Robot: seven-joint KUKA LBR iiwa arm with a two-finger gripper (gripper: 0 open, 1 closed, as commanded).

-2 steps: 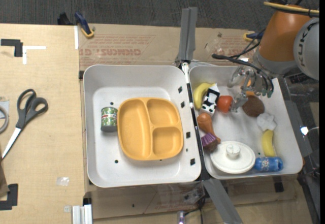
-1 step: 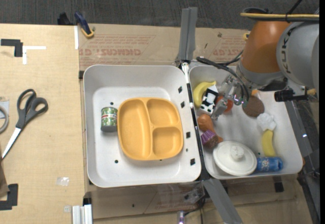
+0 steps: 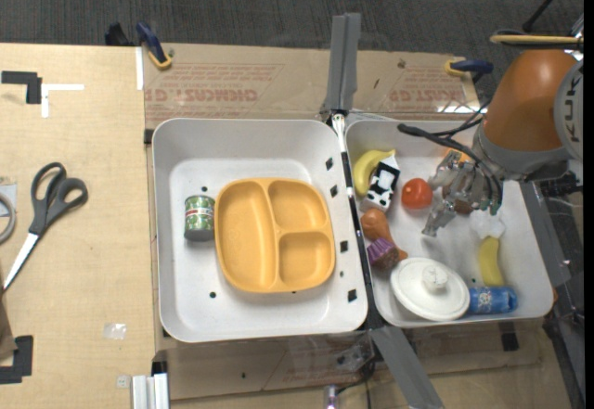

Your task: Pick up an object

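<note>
My gripper [image 3: 457,210] hangs open over the middle of the right bin [image 3: 536,240], with nothing between its fingers. A red ball-like fruit [image 3: 417,193] lies just to its left. A small white piece [image 3: 489,224] and a yellow banana-shaped toy [image 3: 490,261] lie just to its lower right. Further left in the same bin are a yellow banana [image 3: 365,170] and a black-and-white block [image 3: 382,184]. Below those lies an orange and purple toy [image 3: 379,240]. A round white lid [image 3: 429,288] and a blue bottle [image 3: 492,301] rest near the front edge.
The left bin [image 3: 176,240] holds a yellow divided plate [image 3: 275,234] and a small green can [image 3: 199,217]. Scissors [image 3: 42,208] lie on the wooden bench at the left. The orange-banded arm [image 3: 529,106] comes in over the right bin's far right corner.
</note>
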